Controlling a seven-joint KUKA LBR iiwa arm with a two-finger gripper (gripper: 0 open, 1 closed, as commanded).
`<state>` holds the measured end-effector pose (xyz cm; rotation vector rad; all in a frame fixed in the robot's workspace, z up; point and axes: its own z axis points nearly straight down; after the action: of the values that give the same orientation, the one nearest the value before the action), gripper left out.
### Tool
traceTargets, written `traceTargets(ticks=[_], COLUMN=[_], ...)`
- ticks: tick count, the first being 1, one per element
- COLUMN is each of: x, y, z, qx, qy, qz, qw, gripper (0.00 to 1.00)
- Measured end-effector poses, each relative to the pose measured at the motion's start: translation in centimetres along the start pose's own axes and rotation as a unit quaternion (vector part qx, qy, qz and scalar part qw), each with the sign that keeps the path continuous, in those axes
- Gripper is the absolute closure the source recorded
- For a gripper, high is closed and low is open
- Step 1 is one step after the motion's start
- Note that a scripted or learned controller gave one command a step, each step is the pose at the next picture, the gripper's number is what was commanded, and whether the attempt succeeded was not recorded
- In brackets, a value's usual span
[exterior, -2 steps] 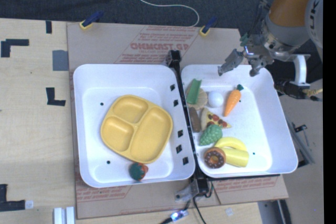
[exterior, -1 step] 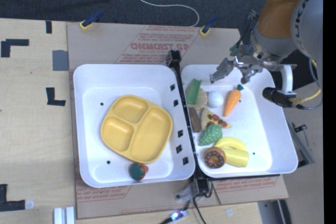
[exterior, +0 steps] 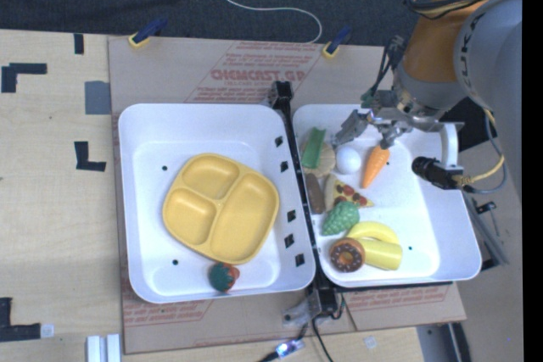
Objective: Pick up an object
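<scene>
My gripper (exterior: 371, 131) hangs over the back of the right bin (exterior: 441, 216), open, its two fingers spread apart. Just below the fingertips lies an orange carrot (exterior: 373, 168), its top close to the right finger (exterior: 394, 132). A white egg (exterior: 348, 158) sits below the left finger. Nothing is between the fingers. Further toys in this bin are a green vegetable (exterior: 314, 147), a brown stick (exterior: 316, 192), a pizza slice (exterior: 350, 196), a green bunch (exterior: 339, 218), a banana (exterior: 373, 231), a yellow block (exterior: 383, 255) and a donut (exterior: 346, 254).
The left bin (exterior: 144, 182) holds a yellow divided plate (exterior: 221, 208) and a small red and green ball (exterior: 223, 275) near its front wall. A black divider (exterior: 293, 182) runs between the bins. The arm's orange wrist (exterior: 437, 30) rises at the back right.
</scene>
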<state>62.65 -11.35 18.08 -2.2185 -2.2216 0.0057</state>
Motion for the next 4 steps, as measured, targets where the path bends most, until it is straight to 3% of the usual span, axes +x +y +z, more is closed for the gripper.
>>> traceTargets(ticks=[2, 3, 4], x=[0.3, -0.1, -0.1], y=[-0.1, 0.0, -1.0], z=[9.5, 8.0, 2.5], qx=[-0.002, -0.005, -0.003], qy=[0.001, -0.002, 0.001], qz=[0.001, 0.002, 0.000], qw=[1.0000, 1.0000, 1.0000], gripper=[0.00, 1.00, 1.00])
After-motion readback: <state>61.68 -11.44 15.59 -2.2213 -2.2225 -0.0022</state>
